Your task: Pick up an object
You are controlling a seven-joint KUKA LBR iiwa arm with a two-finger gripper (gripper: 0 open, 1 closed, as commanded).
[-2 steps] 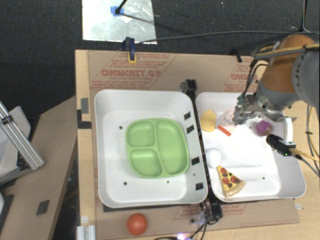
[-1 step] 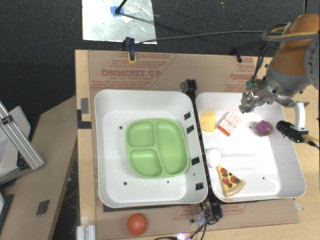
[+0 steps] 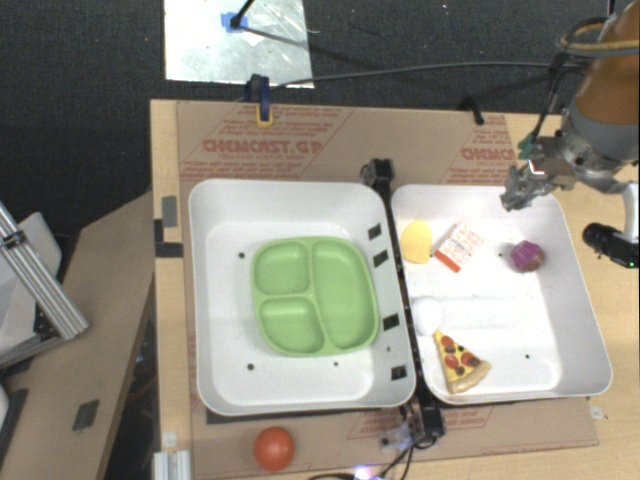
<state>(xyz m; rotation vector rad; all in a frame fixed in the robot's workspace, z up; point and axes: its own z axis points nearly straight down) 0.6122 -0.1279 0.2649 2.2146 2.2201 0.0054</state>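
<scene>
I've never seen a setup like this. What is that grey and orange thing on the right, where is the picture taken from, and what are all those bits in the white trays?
The picture comes from one camera fixed above the bench, looking down at a slant. The grey and orange thing is a robot arm reaching in from the right. Its gripper, the part that grasps, hangs over the back edge of the right bin with nothing visible between its fingers.

The left bin holds a green divided plate. The right bin holds toys: a yellow lemon-like piece, a red and white packet, a purple item and a pizza slice. An orange-red ball lies on the bench in front of the bins.

The arm's job is to pick one object up.
</scene>
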